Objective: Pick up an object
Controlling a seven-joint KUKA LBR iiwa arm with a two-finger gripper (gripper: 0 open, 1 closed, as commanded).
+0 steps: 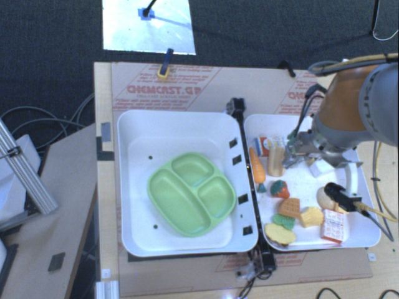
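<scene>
Toy foods [293,207] — carrot, strawberry, cracker, cheese, small cartons — lie loosely scattered in the right bin [368,229].

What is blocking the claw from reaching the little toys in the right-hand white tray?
Nothing visible. The gripper hangs inside the right white bin, beside a tan cylinder-shaped block, with the long orange carrot-like toy further left; no object lies between them.

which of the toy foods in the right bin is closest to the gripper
The tan upright cylinder near the bin's upper left: it stands right beside the gripper, while the strawberry, waffle and others lie lower down.
</scene>
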